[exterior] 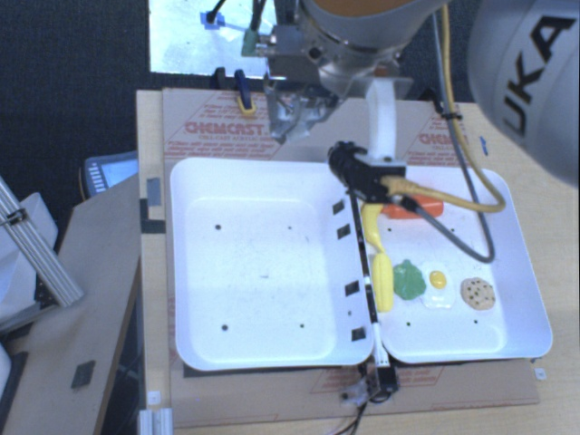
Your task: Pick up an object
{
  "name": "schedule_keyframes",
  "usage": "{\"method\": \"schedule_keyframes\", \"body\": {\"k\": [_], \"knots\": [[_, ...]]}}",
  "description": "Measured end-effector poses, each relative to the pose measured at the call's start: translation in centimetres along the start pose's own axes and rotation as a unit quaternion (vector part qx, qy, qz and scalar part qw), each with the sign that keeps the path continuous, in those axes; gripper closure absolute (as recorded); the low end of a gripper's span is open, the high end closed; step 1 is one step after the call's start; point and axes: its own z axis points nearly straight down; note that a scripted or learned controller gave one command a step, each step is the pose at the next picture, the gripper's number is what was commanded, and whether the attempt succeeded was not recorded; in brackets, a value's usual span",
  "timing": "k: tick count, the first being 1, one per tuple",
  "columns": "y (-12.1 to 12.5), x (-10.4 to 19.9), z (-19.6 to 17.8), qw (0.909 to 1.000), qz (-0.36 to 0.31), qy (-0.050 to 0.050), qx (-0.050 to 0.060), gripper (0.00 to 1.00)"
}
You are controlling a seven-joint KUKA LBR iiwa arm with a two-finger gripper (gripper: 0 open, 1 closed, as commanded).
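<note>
Along the right bin (521, 333)'s left edge lies a banana (381, 277); cookie (477, 293) well apart.

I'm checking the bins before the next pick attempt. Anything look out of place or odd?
Nothing stands out. The banana, green toy, fried egg, cookie and carrot all lie inside the right bin.
</note>
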Motion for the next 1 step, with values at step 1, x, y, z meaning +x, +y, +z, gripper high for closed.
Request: {"method": "schedule_keyframes", "body": {"k": [1], "knots": [[-0.84,-0.01,6.28,1.0000,0.000,-0.002,0.005,1.00]]}}
